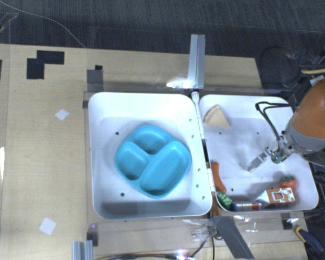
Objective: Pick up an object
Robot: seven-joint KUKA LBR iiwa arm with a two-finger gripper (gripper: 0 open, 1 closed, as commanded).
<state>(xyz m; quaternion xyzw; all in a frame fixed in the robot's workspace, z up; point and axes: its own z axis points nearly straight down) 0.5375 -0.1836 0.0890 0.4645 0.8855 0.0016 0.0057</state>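
Note:
My gripper (255, 162) hangs over the bare middle of the right bin (244, 129), pointing down and to the left, with nothing seen in it. The arm with its orange band (314, 112) comes in from the right. A tan wedge (216, 116) lies at the bin's far left corner. An orange carrot-like piece (218, 177) lies along the left wall. Along the front wall are a green item (223, 200), a marker (248, 205) and a small orange-and-white carton (280, 196). A small orange and green toy (287, 182) sits just behind the carton.
The left bin (105, 118) holds a blue divided plate (153, 160). A metal post (197, 61) stands behind the divider between the bins. Black cables (268, 115) loop over the right bin's far right side.

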